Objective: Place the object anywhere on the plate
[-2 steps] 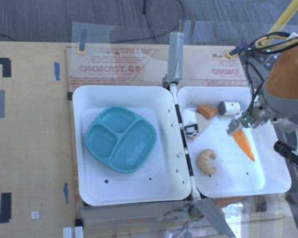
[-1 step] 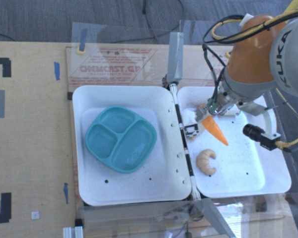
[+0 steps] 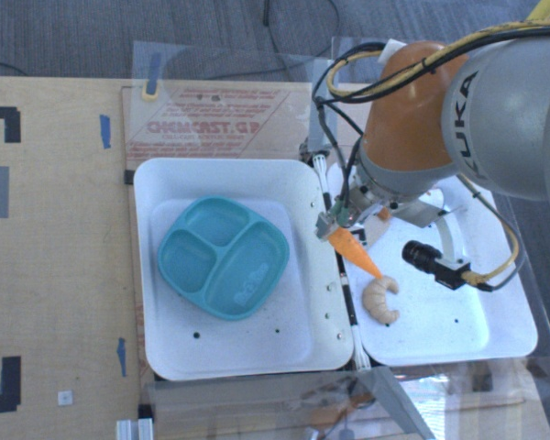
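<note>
Tool point(image 3: 341, 220) first: it hangs under the arm's orange band point(image 3: 412, 108), low over the seam between the two bins, and its fingers are too hidden by the wrist to tell how far apart they stand. An orange carrot point(image 3: 356, 250) lies with its blunt end right at the tool tip and its point aimed down and to the right; whether it is gripped or just touching cannot be told.

Going from the left, the tan surface point(image 3: 55, 246) carries black corner marks and bits of blue tape. Next comes the left bin point(image 3: 229, 346), white and shallow, with a teal plate point(image 3: 224, 257) resting in its left half. That plate has three compartments, two small ones at the upper left and one larger one at the lower right, and nothing lies in them.

Past the seam sits the right bin point(image 3: 458, 328). The carrot lies at its left edge, well apart from the plate. Just below the carrot's tip is a pale croissant-shaped toy point(image 3: 381, 300), curled on the bin floor. Right of both, a black cylindrical part point(image 3: 433, 262) with a yellow cable hangs off the arm.
</note>
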Controlling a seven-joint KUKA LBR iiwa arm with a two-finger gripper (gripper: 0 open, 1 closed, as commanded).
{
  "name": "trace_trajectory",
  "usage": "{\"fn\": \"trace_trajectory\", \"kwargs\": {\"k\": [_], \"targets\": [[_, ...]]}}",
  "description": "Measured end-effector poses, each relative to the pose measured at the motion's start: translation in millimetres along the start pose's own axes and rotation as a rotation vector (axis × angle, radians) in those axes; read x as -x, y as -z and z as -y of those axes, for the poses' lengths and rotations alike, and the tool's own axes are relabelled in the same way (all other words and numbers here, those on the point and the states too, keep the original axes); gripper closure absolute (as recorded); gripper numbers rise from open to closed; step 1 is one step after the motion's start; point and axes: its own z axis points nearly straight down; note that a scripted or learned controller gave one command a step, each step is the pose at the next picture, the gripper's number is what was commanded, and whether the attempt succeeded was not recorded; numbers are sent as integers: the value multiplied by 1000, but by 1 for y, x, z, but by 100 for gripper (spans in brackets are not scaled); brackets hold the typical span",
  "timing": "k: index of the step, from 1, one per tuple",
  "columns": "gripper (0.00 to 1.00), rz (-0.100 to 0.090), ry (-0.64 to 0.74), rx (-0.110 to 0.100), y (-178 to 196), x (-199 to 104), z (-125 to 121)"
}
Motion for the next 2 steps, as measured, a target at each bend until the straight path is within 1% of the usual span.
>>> {"fn": "trace_trajectory", "kwargs": {"k": [1,2], "targets": [[100,2,140,4,-21,-53,-80],[0,3,141,4,-20,-53,-80]]}}
